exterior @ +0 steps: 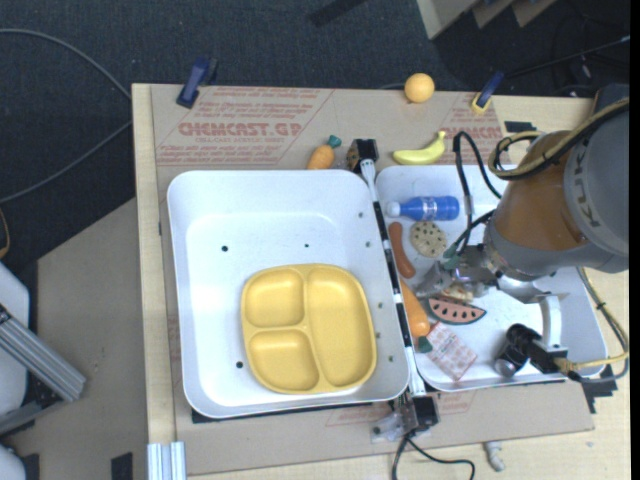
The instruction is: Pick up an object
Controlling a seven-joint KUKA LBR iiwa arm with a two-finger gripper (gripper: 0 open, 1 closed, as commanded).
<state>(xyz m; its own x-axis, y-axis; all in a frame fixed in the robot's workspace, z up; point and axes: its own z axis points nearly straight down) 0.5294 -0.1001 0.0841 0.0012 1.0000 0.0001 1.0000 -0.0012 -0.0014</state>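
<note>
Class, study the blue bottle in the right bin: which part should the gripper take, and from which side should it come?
Take the blue bottle round the middle of its body, coming straight down from above. It lies on its side, lengthwise across the right bin, so close across its narrow width. The cookie lies close beside it, leaving little room there.

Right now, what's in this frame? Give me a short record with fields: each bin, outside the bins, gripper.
left bin: yellow tray
right bin: bottle, cookie, sausage, carrot, watermelon slice, packet
far rim of right bin: banana
bench beyond: orange ball
gripper: low in right bin, just above watermelon slice; hold unclear
</note>
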